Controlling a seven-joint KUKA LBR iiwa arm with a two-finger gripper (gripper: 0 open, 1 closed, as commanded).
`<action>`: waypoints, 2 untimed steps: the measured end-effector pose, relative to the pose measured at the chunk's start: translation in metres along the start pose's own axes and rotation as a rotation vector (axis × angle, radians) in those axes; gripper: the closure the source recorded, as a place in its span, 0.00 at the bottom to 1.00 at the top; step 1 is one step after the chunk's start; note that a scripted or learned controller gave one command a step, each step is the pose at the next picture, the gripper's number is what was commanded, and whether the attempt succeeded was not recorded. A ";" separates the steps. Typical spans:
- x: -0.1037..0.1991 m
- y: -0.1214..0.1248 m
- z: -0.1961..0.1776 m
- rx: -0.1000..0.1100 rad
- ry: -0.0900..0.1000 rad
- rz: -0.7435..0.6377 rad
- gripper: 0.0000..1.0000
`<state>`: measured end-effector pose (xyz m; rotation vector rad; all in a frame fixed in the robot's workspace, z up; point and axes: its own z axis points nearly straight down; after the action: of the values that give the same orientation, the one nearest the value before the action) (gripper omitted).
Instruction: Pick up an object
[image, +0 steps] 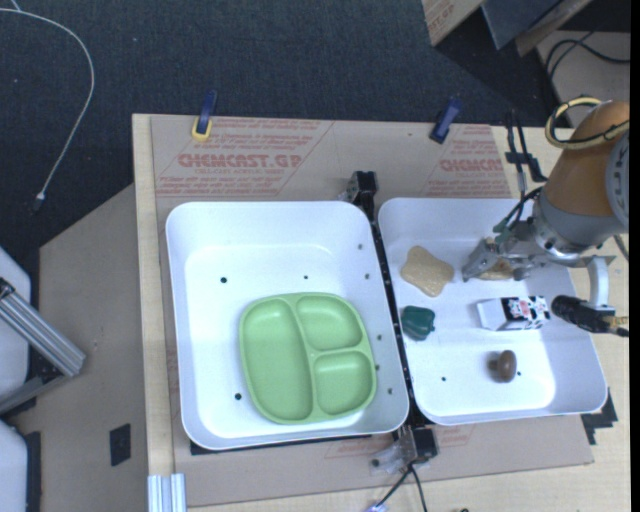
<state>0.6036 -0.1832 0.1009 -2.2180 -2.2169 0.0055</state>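
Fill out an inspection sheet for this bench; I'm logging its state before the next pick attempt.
Surface: two white bins side by side, left bin and right bin, on a brown board.
Job's things: in the right bin, a tan piece, a dark green piece, a white and black item and a brown lump, all apart.
Clutter: green divided tray in the left bin.
Grippers: gripper low over the right bin, beside the tan piece; nothing seen between its fingers.
Cables: white cable on the floor.
Surroundings: dark carpet.
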 end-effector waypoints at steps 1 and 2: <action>0.000 0.002 -0.015 -0.008 -0.002 0.000 1.00; -0.003 0.009 -0.060 -0.012 -0.004 -0.002 1.00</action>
<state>0.6132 -0.1859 0.1612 -2.2241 -2.2267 -0.0038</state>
